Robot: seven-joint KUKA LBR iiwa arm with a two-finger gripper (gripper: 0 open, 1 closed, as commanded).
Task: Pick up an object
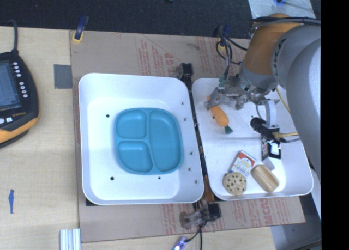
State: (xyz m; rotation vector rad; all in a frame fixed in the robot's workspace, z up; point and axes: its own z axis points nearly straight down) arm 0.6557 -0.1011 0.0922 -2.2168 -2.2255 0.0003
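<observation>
Lying beside the claw [227, 97] — an orange carrot [220, 116], green-tipped.

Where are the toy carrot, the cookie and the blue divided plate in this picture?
toy carrot [220, 116]: camera view, middle of its orange body.
cookie [234, 183]: camera view, centre of its speckled face.
blue divided plate [148, 139]: camera view, the ridge where its three compartments meet.

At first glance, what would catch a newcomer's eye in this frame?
The blue divided plate stands out, lying in the middle of the left bin. Next is the big grey and orange arm reaching in from the right, its gripper low over the right bin just above a toy carrot. A cookie lies at that bin's near edge.
</observation>
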